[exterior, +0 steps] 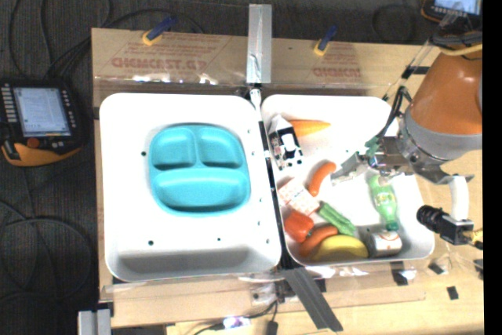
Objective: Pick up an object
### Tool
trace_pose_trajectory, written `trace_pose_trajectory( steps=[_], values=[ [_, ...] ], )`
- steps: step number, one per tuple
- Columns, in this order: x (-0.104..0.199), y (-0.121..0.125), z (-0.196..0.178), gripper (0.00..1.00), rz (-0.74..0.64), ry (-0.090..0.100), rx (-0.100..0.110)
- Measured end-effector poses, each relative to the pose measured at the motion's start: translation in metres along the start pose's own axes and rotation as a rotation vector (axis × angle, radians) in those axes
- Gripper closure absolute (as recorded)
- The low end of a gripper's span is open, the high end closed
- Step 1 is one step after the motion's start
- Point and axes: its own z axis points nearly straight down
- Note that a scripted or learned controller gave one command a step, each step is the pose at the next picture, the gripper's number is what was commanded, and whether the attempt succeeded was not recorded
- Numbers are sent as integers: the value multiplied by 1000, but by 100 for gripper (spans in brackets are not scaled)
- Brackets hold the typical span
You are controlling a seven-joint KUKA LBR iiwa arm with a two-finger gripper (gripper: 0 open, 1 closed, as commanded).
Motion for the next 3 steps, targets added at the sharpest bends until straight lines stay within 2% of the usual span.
trace_pose_trajectory(
  steps=[1,2,3],
  values=[
    [11,46,126,0,-91,-3,-17],
    [14,47,117,100,-92,4,-16],
    [63,59,0,100,-103,-2,-2]
  ],
)
